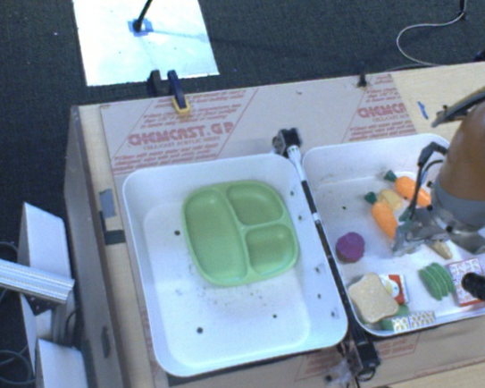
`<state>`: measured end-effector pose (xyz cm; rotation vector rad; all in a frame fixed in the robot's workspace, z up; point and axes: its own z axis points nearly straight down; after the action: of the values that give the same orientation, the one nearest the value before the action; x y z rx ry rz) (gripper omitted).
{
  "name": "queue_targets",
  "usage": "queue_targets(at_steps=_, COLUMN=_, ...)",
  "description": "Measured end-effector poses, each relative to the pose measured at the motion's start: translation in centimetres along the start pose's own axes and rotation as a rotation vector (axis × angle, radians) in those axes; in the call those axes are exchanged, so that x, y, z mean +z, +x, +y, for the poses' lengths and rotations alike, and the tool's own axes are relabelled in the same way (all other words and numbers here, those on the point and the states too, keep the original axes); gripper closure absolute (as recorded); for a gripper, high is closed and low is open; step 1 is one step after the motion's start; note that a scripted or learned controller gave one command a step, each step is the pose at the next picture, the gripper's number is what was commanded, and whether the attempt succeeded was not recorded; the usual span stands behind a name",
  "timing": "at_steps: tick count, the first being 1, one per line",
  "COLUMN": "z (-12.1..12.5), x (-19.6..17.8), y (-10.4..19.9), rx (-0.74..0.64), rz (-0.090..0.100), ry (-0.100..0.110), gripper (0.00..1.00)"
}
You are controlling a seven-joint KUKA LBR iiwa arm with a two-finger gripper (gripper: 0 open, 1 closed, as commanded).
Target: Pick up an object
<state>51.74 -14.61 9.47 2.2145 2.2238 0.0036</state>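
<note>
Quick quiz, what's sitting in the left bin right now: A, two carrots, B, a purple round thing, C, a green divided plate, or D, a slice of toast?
C: the green divided plate lies in the left bin, by itself, while the food items are all in the right bin.

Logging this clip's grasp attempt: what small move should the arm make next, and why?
Probably a short descent onto the toy carrot. The pincer sits low in the right bin, right beside the carrot, and nothing is visibly held. The finger state is unclear, so this is a guess.
</note>
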Motion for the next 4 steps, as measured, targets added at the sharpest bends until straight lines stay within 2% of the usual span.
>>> queue_targets(at_steps=1, z=0.0, x=0.0, y=0.0, rx=0.000, rz=0.000, ry=0.000, gripper=0.00)
queue_targets(at_steps=2, z=0.1, x=-1.0, y=0.0, rx=-0.002, rz=0.000, ry=-0.002, gripper=1.00)
queue_targets(at_steps=3, z=0.1, x=-1.0, y=0.0, rx=-0.002, rz=0.000, ry=-0.002, gripper=0.00)
queue_targets(at_steps=4, z=-3.1, x=1.1, y=0.8, rx=0.003, rz=0.001, ry=0.003, gripper=0.00)
